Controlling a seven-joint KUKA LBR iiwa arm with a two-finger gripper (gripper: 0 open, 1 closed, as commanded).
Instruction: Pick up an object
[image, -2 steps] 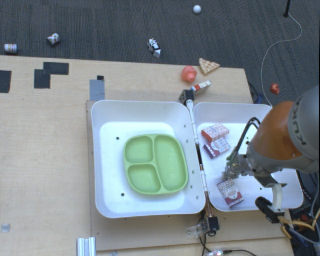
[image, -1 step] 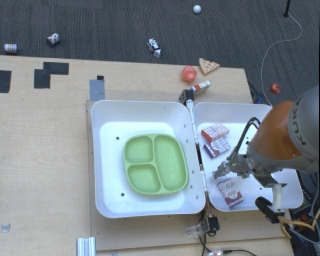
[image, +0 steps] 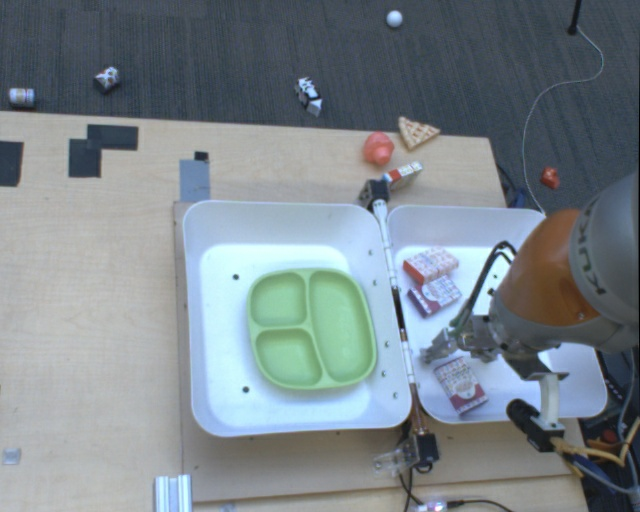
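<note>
In the right white bin (image: 470, 215) lie three small red-and-white boxes. Two sit together near its far left, one (image: 430, 265) just behind the other (image: 436, 294). The third box (image: 462, 386) lies near the bin's front left. My gripper (image: 452, 345) hangs low over the bin's left side, just behind that third box and in front of the pair. The grey arm with its orange band (image: 545, 280) reaches in from the right and covers the middle of the bin.
The left white bin (image: 215, 300) holds a green divided plate (image: 310, 328). Behind the bins on the bench lie a red ball (image: 378, 148), a pizza-slice toy (image: 418, 131) and a small red-tipped item (image: 405, 173). Cables lie at the front right.
</note>
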